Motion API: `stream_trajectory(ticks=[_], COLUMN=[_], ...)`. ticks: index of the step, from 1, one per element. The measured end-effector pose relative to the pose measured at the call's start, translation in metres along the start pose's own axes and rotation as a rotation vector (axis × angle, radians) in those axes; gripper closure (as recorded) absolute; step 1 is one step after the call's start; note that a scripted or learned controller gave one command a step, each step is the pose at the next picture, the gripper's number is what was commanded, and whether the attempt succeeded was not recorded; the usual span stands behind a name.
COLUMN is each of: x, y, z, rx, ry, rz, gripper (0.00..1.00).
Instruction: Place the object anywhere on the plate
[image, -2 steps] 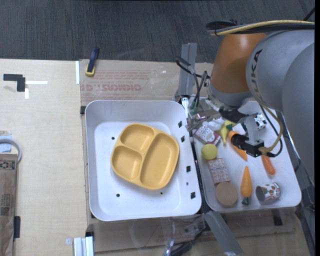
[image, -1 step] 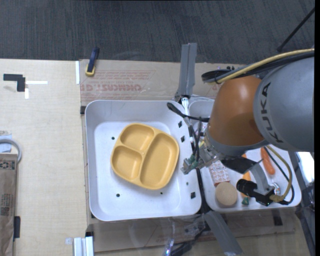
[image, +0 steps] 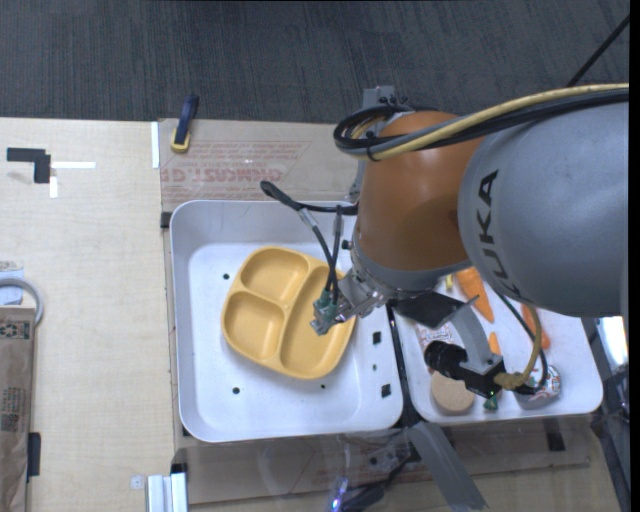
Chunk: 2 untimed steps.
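Hovering over the yellow plate's (image: 262, 318) right rim in the left bin (image: 200, 400), claw (image: 328, 312) state can't be told; arm hides it. Object not made out. Likely place step; next needs release w/ claw over plate.

Two shallow white bins: left bin (image: 190, 330), right bin (image: 580, 395). One yellow divided plate (image: 265, 315) with three compartments. One orange carrot-shaped object (image: 478, 297). One tan round object (image: 452, 396). One yellow-and-blue clamp (image: 184, 124). One robot arm (image: 520, 210).
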<state>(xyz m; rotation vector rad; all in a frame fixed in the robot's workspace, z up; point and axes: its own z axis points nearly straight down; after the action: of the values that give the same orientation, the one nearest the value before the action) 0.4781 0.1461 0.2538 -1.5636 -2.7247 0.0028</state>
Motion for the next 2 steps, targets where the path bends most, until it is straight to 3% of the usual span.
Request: stream_trajectory(ticks=[1, 2], x=[-0.041, -0.025], y=[0.071, 0.014], z=[-0.045, 0.057], rx=[0.001, 0.003], ry=[-0.001, 0.001], rz=[0.155, 0.046], gripper=[1.0, 1.0])
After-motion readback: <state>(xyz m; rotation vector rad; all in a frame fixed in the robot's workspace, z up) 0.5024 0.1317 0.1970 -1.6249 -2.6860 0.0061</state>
